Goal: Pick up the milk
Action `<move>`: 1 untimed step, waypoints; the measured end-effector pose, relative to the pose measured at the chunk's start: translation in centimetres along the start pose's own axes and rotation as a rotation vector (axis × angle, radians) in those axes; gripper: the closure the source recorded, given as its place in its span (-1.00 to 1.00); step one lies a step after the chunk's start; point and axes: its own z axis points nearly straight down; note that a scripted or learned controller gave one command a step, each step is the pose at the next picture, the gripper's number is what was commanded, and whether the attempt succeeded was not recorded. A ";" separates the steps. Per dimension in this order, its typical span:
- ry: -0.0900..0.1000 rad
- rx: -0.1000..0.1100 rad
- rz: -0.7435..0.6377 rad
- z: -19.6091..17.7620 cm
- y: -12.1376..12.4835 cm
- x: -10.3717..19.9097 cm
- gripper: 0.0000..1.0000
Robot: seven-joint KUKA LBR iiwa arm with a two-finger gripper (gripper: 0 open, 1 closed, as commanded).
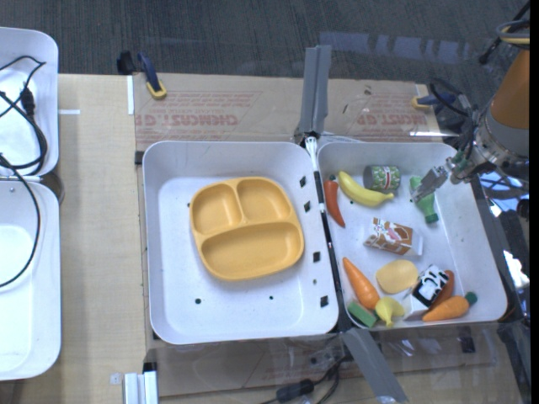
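The milk (pixel 390 236), a small white and brown carton lying on its side, rests near the middle of the right bin (pixel 488 251). Taking the milk as the landmark: up and to its left lies a banana (pixel 362 191), and just beyond that, further up, a green can (pixel 382 177) on its side. A red chilli (pixel 334 203) lies to the milk's left along the bin wall. Below the milk sits a pale yellow round piece (pixel 397 275), touching or nearly touching a black and white carton (pixel 432 285) to its right. Down and left of the milk is a carrot (pixel 360 282), with a green block (pixel 362 314) and a small yellow piece (pixel 387 310) beneath it at the bin's lower edge. A second carrot (pixel 445 308) lies low and to the right of the milk.

The gripper (pixel 427 188) hangs up and to the right of the milk, well apart from it, beside a small green thing (pixel 430 211) at its tip. Whether its fingers are parted or closed cannot be told, nor whether it has hold of the green thing. The arm (pixel 512 108) comes in above it from the right.

Far left of the milk, in the left bin (pixel 168 251), lies a yellow divided plate (pixel 246 225)
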 end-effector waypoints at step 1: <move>0.004 0.002 -0.189 5.1 0.6 6.8 -1.00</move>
